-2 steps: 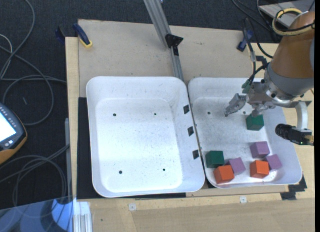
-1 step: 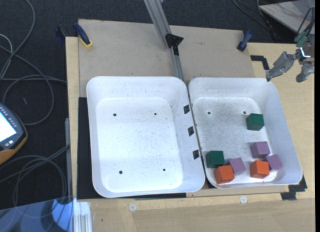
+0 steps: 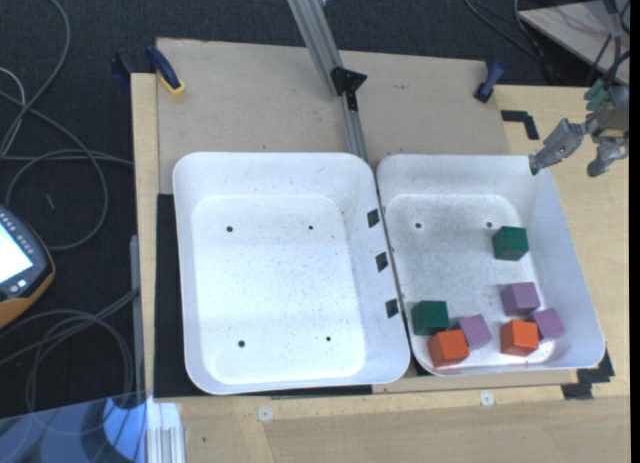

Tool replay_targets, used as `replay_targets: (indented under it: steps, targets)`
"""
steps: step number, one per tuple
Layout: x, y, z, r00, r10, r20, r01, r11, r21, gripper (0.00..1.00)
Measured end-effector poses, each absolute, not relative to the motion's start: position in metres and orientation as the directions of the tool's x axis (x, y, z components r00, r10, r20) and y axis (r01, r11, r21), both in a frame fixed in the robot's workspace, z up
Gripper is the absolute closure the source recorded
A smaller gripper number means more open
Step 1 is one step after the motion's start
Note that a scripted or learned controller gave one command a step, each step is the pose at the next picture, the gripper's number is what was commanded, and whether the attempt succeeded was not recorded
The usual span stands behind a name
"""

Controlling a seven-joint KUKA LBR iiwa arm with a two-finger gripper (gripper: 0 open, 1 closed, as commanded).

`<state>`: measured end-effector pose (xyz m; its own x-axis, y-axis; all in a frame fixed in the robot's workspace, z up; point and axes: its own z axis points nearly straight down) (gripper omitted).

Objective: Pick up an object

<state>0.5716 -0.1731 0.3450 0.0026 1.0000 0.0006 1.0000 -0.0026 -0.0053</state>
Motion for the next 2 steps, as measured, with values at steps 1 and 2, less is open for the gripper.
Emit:
replay_targets:
  steps: [1, 2]
  targets:
    - [0.546, -0.15, 0.31, -0.001, 1.0, 0.003, 1.0, 0.001, -0.005, 0.0]
    - [0.539, -0.166, 0.37, 0.001, 1.0, -0.003, 1.0, -0.001, 0.008, 0.0]
